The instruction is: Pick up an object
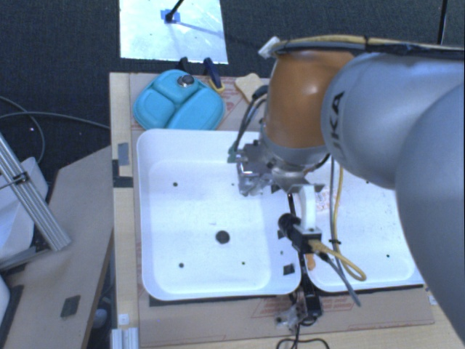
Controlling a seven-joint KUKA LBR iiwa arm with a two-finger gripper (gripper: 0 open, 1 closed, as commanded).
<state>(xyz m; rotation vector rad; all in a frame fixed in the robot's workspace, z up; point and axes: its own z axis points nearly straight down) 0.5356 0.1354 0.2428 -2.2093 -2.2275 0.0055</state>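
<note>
A small dark round object [222, 236] lies on the floor of the left white bin [147, 217], near its middle. My gripper [250, 179] hangs below the orange band of the arm [305, 100], over the right side of the left bin close to the divide between the bins. It is up and to the right of the dark object, apart from it. The wrist body hides its tips. The arm covers much of the right bin [381, 262], whose visible floor has faint specks.
A blue lidded container [179, 102] sits behind the left bin. A yellow cable [341, 265] and a black bracket [292, 231] hang over the divide near the front rim. A metal frame [30, 198] stands at the far left.
</note>
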